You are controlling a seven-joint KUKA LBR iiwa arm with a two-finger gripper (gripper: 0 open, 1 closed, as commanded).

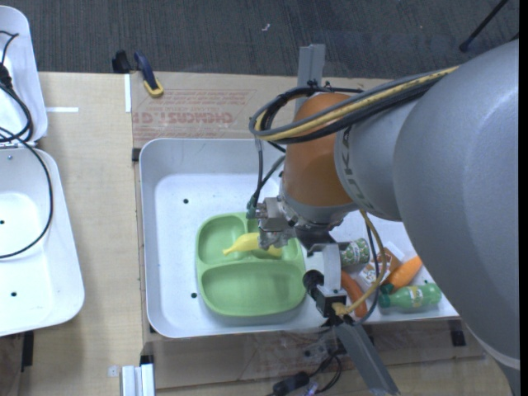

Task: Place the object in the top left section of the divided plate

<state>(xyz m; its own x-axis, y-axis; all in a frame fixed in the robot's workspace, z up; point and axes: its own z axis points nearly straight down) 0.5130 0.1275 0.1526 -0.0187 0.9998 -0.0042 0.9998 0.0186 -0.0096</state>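
Note:
A green divided plate (247,299) lies in the right white bin (165,221), with two small sections at the back and one large section in front. A yellow banana-shaped object (242,243) rests in the plate's top left section, its right end reaching the divider. My gripper (272,236) hangs over the back of the plate, directly at the banana's right end and covering it. The wrist body hides where the gripper meets the object.
At the bin's right side lie an orange carrot (404,271), a green bottle (410,297), a small jar (356,252) and another orange piece (353,290). The left bin (33,246) has black cables (25,122) over it. The arm covers the bin's right half.

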